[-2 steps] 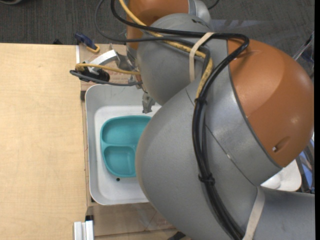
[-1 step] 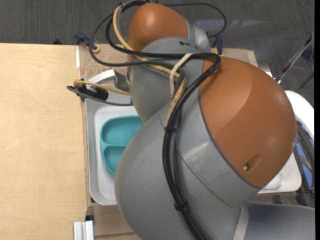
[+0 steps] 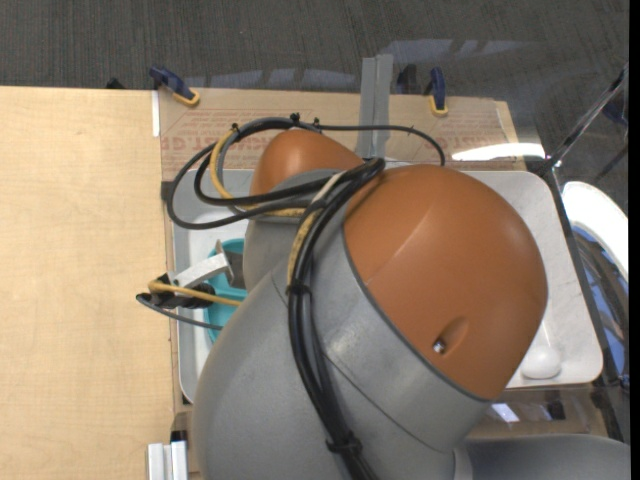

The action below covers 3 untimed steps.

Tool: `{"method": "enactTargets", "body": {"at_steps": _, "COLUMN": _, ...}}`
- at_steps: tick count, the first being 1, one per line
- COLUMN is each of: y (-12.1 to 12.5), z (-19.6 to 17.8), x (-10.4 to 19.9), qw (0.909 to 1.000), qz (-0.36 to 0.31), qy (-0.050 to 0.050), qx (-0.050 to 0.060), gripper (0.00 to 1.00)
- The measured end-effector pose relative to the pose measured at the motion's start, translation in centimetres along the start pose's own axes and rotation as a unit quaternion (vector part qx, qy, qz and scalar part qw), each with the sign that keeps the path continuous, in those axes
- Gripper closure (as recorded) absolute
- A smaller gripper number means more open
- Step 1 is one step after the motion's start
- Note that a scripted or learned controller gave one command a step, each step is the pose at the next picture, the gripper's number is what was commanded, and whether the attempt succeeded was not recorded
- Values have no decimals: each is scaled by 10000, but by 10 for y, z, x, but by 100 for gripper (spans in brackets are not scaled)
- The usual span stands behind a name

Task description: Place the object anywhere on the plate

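Observation:
A sliver of a teal plate shows in the left bin, near that bin's left wall. My arm, grey with large orange-brown joint covers, looms close to the camera and hides most of both bins. Its far end drops toward the left bin just right of the teal plate. A small white rounded object lies in the right bin near its front right corner. Whatever lies under the arm is hidden.
Black and yellow cables loop off the arm over the back of the left bin, and another loop juts over its left wall. A bare wooden benchtop lies to the left. Cardboard with clamps sits behind the bins.

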State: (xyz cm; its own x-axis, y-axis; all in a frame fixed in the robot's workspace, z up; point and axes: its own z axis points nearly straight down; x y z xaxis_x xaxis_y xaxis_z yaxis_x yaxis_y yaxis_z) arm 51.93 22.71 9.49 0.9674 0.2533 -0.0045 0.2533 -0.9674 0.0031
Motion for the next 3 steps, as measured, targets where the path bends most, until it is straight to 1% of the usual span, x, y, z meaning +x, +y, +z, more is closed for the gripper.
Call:
{"method": "enactTargets", "body": {"at_steps": 1, "y": 3, "z": -8, "x": 2, "qw": 10000, "qz": -4, "qy": 36, "qx": -42, "gripper": 100}}
{"method": "enactTargets", "body": {"at_steps": 2, "y": -9, "z": -7, "x": -31, "qw": 9987, "qz": -482, "qy": 167, "qx": -9, "gripper": 100}}
{"method": "enactTargets", "body": {"at_steps": 3, "y": 59, "z": -4, "x": -52, "qw": 9999, "qz": 85, "qy": 120, "qx": 43, "gripper": 100}}
